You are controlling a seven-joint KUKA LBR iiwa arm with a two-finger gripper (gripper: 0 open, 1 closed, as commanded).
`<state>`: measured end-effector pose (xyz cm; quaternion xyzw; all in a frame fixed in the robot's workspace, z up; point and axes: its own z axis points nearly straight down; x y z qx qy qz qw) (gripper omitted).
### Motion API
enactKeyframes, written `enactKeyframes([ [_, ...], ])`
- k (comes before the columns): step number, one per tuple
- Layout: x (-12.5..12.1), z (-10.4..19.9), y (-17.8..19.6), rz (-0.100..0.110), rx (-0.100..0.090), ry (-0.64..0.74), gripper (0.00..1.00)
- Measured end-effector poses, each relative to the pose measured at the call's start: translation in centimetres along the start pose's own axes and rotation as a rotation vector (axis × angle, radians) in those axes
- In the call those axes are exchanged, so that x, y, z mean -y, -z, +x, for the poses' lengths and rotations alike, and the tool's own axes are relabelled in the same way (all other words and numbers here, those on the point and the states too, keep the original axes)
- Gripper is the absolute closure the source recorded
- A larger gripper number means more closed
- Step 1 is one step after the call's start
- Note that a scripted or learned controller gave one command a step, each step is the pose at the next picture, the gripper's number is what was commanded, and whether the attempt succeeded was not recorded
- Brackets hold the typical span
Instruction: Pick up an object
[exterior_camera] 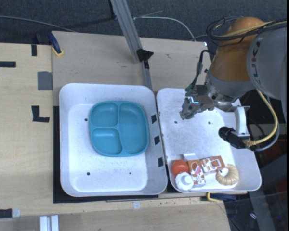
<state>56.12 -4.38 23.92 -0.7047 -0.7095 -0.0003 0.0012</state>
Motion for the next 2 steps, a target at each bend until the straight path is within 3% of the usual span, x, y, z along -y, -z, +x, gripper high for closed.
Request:
enactKeyframes([
  [2, 2.4, 11.8, -1.5, 0.003, 0.001, 0.001, 1.00],
])
